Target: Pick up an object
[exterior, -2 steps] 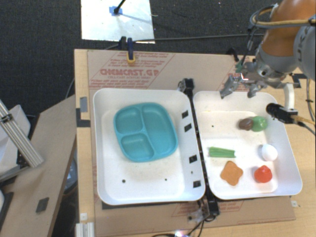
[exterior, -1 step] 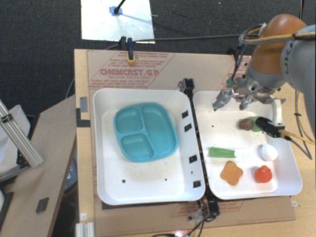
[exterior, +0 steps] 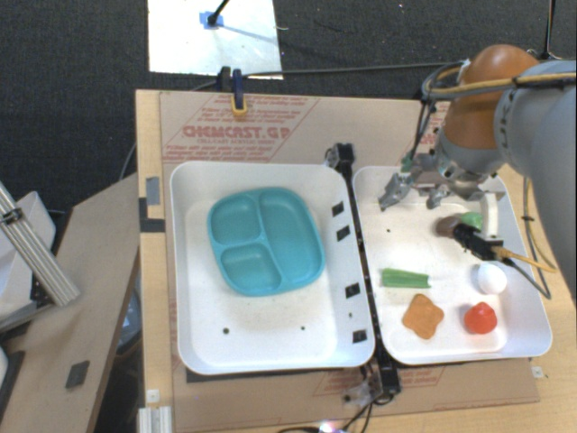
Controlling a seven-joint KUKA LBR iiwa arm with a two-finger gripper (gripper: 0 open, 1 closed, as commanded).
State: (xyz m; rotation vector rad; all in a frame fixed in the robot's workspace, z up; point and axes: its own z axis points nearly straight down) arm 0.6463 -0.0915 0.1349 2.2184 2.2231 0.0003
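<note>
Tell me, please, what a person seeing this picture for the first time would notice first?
Probably the teal divided plate, lying alone in the middle of the left bin. Next, the grey arm with its orange band reaching in over the far end of the right bin. Near that bin's front lie a red toy, a white egg, an orange cookie and a green strip.

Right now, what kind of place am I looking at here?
Most likely a robotics lab bench for pick-up trials: a robot arm reaches over two white bins, one holding a teal divided plate, the other small toy foods like the green strip.
</note>
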